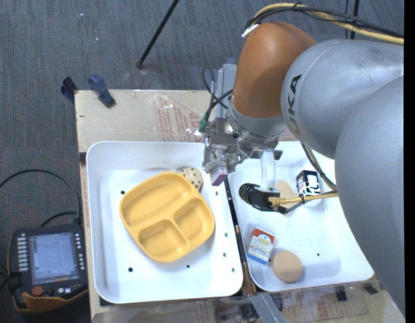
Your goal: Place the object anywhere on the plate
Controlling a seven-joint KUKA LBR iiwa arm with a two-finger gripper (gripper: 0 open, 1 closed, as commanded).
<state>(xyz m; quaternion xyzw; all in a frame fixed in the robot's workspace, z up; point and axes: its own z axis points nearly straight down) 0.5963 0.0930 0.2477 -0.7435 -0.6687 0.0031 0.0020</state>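
The yellow three-compartment plate [167, 215] lies in the left bin [103, 247]. My gripper [218, 169] hangs over the divide between the two bins, just off the plate's far right corner. A small purple object [220, 176] shows between its fingertips, and the fingers are shut on it. A speckled cookie-like round [191, 176] lies in the left bin against the plate's far edge, just left of the gripper.
The right bin [328, 247] holds a small red, white and blue carton [260, 244], a tan round piece [288, 266], a tan piece [285, 189] and a black-and-white item [307, 180]. A teach pendant [46, 258] lies on the floor to the left.
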